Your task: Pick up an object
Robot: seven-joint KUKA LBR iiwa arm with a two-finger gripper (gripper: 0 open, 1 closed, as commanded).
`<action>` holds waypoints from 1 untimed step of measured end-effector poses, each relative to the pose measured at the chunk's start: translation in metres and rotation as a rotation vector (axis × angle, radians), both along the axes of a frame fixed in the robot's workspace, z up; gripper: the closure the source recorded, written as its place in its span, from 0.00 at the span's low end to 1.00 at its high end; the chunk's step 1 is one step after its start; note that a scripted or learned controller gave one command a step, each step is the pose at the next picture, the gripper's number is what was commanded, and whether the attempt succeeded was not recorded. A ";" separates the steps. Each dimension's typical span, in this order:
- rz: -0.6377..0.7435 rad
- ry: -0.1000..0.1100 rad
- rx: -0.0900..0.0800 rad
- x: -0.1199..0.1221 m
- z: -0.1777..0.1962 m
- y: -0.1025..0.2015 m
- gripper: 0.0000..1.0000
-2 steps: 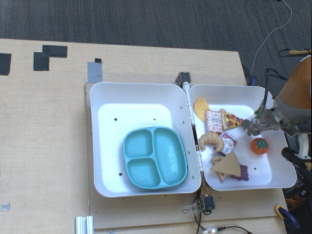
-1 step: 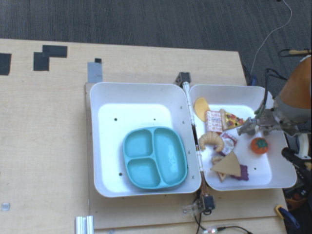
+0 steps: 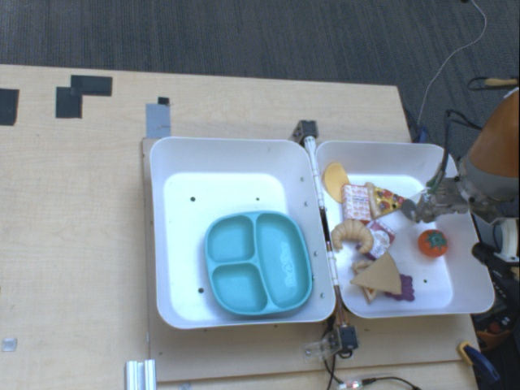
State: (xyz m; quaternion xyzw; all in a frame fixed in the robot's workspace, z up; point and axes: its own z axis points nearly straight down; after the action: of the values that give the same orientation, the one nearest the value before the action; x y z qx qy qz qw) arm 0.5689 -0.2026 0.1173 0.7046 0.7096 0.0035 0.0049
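I work in what looks like a robotics lab. My pale wooden bench (image 3: 73, 218) stands on grey carpet (image 3: 244, 23), with black tape marks (image 3: 81, 94) stuck to its top. Two white bins (image 3: 244, 157) are clamped side by side, loose cables (image 3: 455, 47) trail nearby, and toy food (image 3: 361, 234) fills one bin.

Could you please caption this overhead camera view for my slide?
Gripper hovers over toy food in right bin; blue divided plate sits in left bin.

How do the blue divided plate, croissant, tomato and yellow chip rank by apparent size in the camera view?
Largest to smallest:
1. blue divided plate, by far
2. croissant
3. yellow chip and tomato: too alike to rank.
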 end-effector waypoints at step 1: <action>0.000 0.000 0.000 0.000 0.000 0.000 0.00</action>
State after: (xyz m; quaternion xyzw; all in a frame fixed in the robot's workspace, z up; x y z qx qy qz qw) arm 0.5688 -0.2026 0.1171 0.7046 0.7096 0.0035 0.0047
